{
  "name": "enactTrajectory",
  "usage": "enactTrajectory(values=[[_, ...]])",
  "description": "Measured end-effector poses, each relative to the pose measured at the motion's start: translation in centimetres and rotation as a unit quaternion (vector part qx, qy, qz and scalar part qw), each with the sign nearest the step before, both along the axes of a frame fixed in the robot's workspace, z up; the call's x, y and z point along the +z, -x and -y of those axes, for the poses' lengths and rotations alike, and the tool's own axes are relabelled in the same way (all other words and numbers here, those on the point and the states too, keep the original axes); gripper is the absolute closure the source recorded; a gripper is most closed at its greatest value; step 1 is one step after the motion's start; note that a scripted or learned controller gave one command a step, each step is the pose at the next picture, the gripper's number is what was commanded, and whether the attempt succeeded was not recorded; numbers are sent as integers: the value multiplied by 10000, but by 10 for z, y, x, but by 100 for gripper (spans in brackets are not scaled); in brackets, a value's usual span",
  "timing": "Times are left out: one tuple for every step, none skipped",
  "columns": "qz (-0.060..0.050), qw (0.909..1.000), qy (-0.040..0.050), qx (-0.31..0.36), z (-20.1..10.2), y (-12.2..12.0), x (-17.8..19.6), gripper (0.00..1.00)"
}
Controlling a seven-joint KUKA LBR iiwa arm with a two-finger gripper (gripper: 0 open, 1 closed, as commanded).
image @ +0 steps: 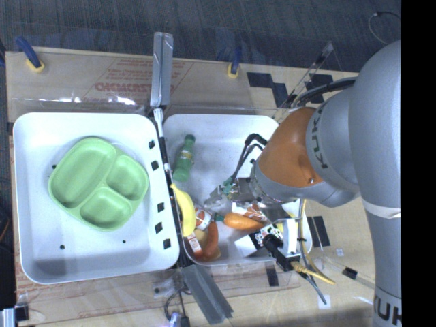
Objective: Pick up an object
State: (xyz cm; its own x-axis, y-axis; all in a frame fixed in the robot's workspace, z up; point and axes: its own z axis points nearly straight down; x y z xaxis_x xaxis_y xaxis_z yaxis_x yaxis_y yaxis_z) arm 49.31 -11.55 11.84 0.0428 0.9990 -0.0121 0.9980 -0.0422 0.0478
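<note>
Reaching: gripper (228, 195) low in right bin (211, 125), beside carrot (242, 220).
Fingers: cannot tell, open or closed (wrist hides them).
Advice: centre over carrot, clear of banana (184, 210), then close.

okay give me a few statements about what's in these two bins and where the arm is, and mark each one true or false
1. The green divided plate lies in the left bin. True.
2. The green bottle lies in the left bin. False: it lies in the right bin, near the divider.
3. The banana lies in the right bin, along its left side. True.
4. The arm reaches over the left bin. False: it reaches over the right bin.
5. The carrot lies on the green divided plate. False: it lies in the right bin, below the wrist.
</note>
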Motion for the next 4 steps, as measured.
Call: enactTrajectory(values=[[-123, 9981, 37, 598, 1, 11, -19, 0], [-235, 9921, -35, 1232, 13, 0, 70, 0], [-239, 9671, 1, 2533, 7, -6, 88, 0], [-185, 9544, 66, 2979, 17, -3, -6, 0]])
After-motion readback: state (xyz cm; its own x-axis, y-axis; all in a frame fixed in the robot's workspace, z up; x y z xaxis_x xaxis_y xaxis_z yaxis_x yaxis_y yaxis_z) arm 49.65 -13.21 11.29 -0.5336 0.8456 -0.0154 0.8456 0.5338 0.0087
